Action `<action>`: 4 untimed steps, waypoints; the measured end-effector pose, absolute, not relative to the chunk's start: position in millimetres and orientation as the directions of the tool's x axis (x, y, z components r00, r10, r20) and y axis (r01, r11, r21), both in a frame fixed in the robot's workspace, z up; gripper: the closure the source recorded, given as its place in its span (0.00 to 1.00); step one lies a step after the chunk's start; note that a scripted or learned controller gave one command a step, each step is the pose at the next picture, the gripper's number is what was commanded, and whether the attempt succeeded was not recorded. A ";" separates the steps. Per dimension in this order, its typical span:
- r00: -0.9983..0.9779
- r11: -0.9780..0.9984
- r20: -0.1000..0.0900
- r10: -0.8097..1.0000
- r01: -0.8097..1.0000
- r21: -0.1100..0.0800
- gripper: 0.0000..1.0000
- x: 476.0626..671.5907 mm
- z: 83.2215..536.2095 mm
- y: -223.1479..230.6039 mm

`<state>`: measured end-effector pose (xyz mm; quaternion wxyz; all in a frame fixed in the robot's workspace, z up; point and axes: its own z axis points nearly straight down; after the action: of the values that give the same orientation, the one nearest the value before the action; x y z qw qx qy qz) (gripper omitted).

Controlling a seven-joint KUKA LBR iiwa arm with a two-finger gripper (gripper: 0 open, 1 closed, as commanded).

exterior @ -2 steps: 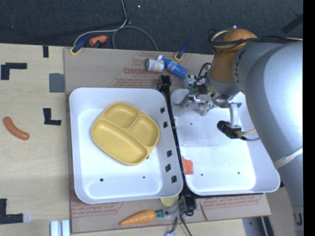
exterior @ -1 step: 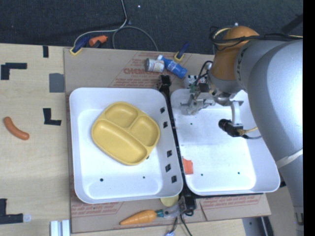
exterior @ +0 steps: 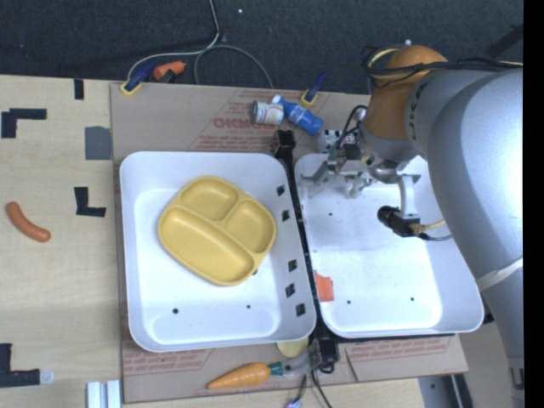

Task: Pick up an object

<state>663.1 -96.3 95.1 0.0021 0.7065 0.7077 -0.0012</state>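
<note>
end effector (exterior: 347, 177) over right bin (exterior: 382, 308) | fingers perhaps empty

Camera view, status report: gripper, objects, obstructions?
Gripper low over right bin, far end. Yellow divided plate in left bin, untouched. Orange piece on right bin's near-left edge.

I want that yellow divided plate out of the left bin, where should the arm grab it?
Grip the yellow plate by its raised outer rim, coming straight down from above. It lies flat and is too wide to span; the near-left edge has bare bin floor beside it for a finger.
</note>
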 end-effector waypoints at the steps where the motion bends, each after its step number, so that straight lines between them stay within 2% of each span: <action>1: -0.001 0.001 -0.003 1.000 1.000 0.005 0.00 631.9 85.7 -95.3; 2: -0.003 0.003 0.000 1.000 1.000 0.002 0.00 669.8 88.0 -99.7; 3: 0.000 0.000 -0.003 1.000 1.000 0.004 0.00 614.3 86.7 -94.7; 4: -0.003 0.003 0.001 1.000 1.000 0.002 0.00 650.1 85.9 -105.8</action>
<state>650.1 -105.8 85.9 0.0005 0.7061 0.7081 0.0009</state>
